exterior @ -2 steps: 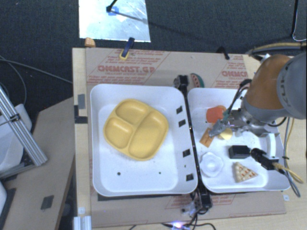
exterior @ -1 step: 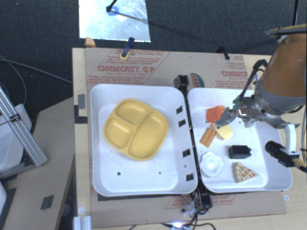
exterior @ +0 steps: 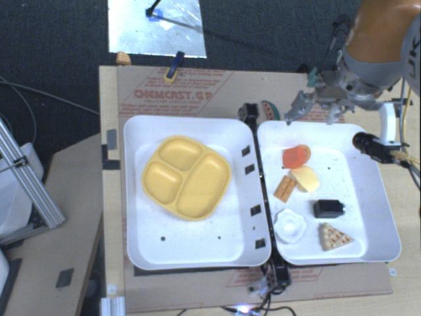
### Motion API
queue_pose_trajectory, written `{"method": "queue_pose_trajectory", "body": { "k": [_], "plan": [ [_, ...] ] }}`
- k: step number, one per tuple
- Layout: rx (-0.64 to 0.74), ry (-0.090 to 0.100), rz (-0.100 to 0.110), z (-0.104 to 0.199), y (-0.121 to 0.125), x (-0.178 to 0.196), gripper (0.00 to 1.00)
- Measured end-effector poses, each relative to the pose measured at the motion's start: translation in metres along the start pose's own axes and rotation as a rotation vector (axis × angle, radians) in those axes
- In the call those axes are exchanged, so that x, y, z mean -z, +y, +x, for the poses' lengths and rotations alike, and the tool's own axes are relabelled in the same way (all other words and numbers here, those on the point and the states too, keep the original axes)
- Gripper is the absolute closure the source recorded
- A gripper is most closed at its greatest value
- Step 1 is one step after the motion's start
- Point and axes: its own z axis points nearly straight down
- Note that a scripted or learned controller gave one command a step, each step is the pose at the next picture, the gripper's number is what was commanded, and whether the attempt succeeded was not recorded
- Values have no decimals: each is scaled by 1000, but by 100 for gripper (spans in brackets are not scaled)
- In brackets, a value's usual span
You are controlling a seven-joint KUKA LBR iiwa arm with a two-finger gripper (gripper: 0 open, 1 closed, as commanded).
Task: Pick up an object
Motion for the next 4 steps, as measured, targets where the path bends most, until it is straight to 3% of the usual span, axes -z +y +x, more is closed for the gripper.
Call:
{"method": "queue_pose_trajectory", "body": {
  "k": [1,2,3,4],
  "plan": [
    [-2,-1,-2,-1,66,93,0],
    [-9,2,14,0,-2,100,0],
    [-9,3,26,24,-120,31,0],
    [3,4,4,105,-49,87,0]
  ]
}}
